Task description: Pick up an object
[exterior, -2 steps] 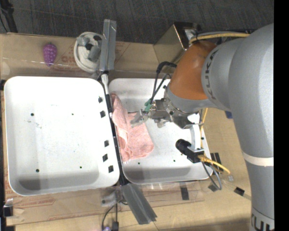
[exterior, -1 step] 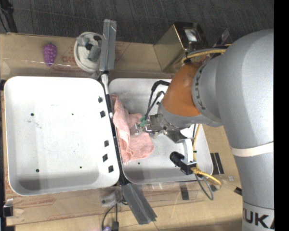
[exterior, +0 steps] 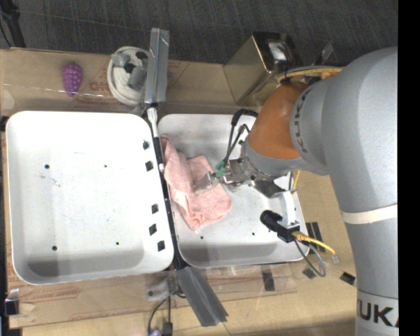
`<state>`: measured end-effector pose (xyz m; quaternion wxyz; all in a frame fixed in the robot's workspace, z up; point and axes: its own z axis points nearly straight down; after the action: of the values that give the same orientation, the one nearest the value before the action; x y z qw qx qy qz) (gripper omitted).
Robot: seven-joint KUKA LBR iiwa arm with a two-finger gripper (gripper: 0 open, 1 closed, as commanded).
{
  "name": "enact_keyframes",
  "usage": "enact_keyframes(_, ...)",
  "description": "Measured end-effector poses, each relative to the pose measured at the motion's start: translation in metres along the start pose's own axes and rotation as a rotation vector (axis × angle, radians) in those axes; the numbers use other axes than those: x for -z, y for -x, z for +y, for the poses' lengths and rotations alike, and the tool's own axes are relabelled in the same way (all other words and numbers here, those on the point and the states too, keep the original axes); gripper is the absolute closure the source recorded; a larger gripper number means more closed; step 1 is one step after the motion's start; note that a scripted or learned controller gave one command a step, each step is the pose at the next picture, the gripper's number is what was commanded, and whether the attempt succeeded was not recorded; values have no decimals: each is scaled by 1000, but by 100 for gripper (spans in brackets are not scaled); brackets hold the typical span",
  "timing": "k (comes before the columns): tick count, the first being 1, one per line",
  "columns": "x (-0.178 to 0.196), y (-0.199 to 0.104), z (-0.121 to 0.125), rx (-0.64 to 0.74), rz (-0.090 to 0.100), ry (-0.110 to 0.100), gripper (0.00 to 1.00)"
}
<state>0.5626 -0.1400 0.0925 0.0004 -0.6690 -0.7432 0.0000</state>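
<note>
Item: gripper [exterior: 220, 172], low in the right bin [exterior: 266, 254], at the right edge of the pink cloth [exterior: 196, 187]. Its state could not be told; the wrist and the orange band [exterior: 276, 128] stood over it, and small metal parts and green wiring cluttered the tip. Whether any cloth was pinched there could not be told either.

Item: pink cloth, the likely object of the task. It lay crumpled in the left half of the right bin, its long side against the divider [exterior: 161, 187] between the 2 bins, one lobe reaching toward the bin's middle.

Judgement on the step: the grasp looked to be in hand. To do it well, the tip would need to close on a raised fold and not on the flat edge, then lift straight up and slowly, since soft fabric slips and may drag along the divider.

Item: left bin [exterior: 28, 187], white, dark specks on its floor.

Item: beyond the bins, a purple object [exterior: 72, 78] and a white coil [exterior: 128, 74] lay on the brown board.

Hard to read: a black fitting [exterior: 276, 224] by the bin's right side; the far side of the cloth under the tip; the arm's body, cut off at the right
</note>
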Motion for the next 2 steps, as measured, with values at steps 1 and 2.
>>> enact_keyframes(1,0,-1,57,137,-1,0,0)
enact_keyframes(2,-1,-28,55,149,0,-4,0)
